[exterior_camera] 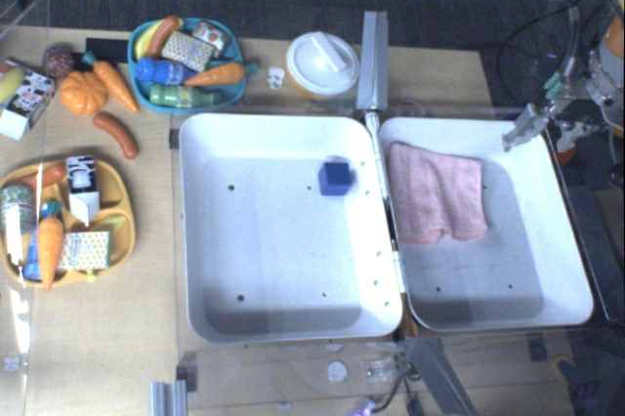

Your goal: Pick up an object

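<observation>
A small blue cube (335,178) rests in the left bin (244,307), toward its upper right part. A pink folded towel (437,192) lies flat in the right bin (547,287), on its left half. My gripper (542,135) hangs over the upper right corner of the right bin, well to the right of the towel and far from the cube. Its fingers stand apart, open, with nothing between them.
A metal divider post (370,62) stands behind the seam between the bins. A white lidded bowl (323,62) and a blue dish of toy food (187,64) sit behind the left bin. A yellow plate of toy food (68,221) and loose toy vegetables (98,92) lie at far left.
</observation>
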Robot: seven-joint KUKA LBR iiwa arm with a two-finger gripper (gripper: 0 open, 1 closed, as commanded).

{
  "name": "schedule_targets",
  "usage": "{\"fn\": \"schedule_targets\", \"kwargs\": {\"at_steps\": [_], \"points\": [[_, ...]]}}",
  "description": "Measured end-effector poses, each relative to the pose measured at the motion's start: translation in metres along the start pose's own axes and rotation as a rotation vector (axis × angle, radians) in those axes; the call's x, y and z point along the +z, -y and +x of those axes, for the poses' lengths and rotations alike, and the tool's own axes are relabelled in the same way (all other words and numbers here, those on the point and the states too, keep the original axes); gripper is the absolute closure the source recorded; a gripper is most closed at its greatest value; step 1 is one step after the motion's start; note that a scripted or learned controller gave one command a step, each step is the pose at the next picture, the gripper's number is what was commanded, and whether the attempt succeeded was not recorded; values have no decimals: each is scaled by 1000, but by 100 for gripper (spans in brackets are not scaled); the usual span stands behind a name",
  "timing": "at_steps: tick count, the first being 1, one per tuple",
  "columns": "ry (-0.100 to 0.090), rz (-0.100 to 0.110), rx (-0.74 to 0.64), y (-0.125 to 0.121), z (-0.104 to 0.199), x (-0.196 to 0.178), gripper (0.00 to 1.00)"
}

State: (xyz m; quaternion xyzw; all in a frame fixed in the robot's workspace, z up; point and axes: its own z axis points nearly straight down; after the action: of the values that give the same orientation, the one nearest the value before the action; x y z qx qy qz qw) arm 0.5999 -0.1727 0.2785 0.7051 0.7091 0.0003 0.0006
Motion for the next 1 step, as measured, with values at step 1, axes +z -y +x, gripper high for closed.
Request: {"fn": "schedule_targets", "kwargs": {"at_steps": [1], "points": [[-1,1,-96,12,34,124,0]]}}
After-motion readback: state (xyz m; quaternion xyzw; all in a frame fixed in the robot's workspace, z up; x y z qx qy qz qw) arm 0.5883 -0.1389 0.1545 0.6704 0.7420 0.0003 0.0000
